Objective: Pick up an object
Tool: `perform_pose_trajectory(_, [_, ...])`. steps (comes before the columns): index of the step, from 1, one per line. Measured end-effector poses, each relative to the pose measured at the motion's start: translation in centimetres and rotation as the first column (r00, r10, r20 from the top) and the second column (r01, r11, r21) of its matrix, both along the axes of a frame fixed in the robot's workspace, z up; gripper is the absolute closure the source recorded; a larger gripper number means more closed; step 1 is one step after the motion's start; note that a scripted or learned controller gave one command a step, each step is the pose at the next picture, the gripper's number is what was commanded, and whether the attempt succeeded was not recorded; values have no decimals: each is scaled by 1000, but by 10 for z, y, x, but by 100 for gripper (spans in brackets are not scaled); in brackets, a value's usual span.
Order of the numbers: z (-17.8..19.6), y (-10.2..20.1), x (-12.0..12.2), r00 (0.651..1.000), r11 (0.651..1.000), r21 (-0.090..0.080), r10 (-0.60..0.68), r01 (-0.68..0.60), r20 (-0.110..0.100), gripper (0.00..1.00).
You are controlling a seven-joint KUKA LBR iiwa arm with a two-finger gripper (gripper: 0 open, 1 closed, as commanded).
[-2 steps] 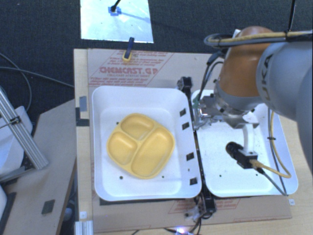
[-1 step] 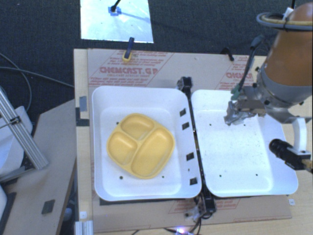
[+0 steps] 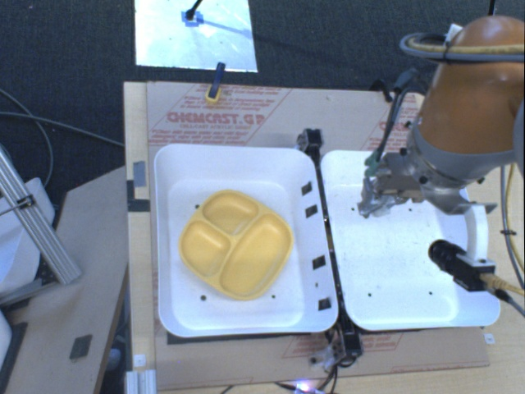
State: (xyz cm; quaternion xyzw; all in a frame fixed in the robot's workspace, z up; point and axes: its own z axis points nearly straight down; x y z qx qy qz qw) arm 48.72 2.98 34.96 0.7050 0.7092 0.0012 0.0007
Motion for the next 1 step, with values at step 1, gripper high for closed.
perform_pose_trajectory(1, [-9,18,0,1000,1000,0,0,0,-1,100])
